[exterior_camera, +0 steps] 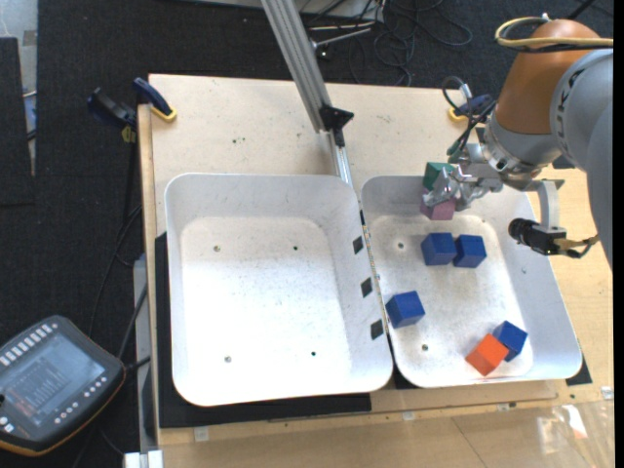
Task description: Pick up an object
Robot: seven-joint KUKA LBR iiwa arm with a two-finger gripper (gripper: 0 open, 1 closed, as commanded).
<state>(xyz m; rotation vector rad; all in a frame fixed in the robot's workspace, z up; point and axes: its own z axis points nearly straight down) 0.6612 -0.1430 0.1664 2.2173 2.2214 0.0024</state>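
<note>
- The arm (561,86) reaches in from the right, its grey body and orange band above the far right corner of the right bin (546,305).
- The gripper (450,185) hangs over the far edge of that bin, near its middle.
- A small pink block (441,208) sits right under the green-tinted fingertips, and the fingers seem to pinch it from either side; whether it is off the bin floor cannot be told.
- Two blue blocks (454,250) lie side by side and touching, just nearer than the pink block.
- Another blue block (405,308) lies alone toward the left side of the right bin, near the wall between the bins.
- In the near right corner of that bin an orange block (487,355) touches one more blue block (511,338), which lies just to its far right.
- The left bin (190,291) stands beside the right one, their walls meeting in the middle of the bench (253,125).
- A slanted metal bar (297,52) comes down from the far side to the spot where the bins meet.
- A handheld controller (44,383) lies off the bench at the near left.
</note>
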